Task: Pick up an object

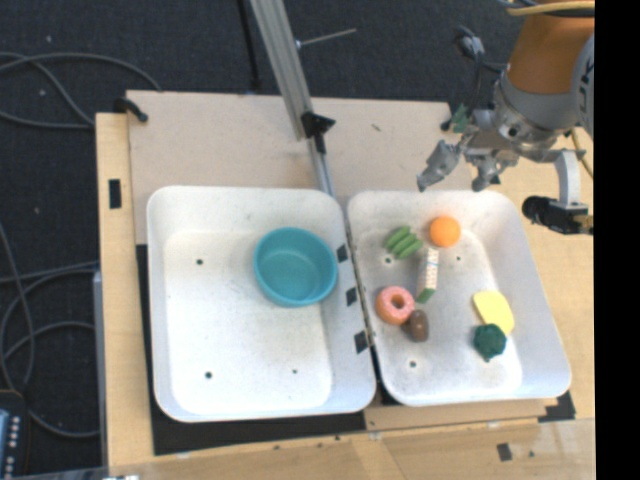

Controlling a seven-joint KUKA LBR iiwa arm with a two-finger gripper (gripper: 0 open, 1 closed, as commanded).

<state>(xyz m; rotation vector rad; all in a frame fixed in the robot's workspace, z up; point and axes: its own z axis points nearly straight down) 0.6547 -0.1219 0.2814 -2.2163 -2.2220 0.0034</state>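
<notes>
Hovering above the right bin's (pixel 520 228) far rim, the gripper (pixel 462 168) is carrying nothing, its fingers apart. Judging by this, the approach is underway; next it needs descending onto the orange ball (pixel 445 231) just below, beside the green piece (pixel 403 242).

Small objects lying in the right bin (pixel 530 268), none lifted.

An orange ball (pixel 445 231) is placed at twelve o'clock, with a green ribbed piece (pixel 403 242) just beside it at ten o'clock. A pale speckled stick (pixel 431 267) is laid near the centre. A pink ring doughnut (pixel 395 304) is set flat at eight o'clock, touched by a dark brown lump (pixel 417 325). A yellow block (pixel 493 309) and a dark green lump (pixel 489 342) are found together at four o'clock.
</notes>
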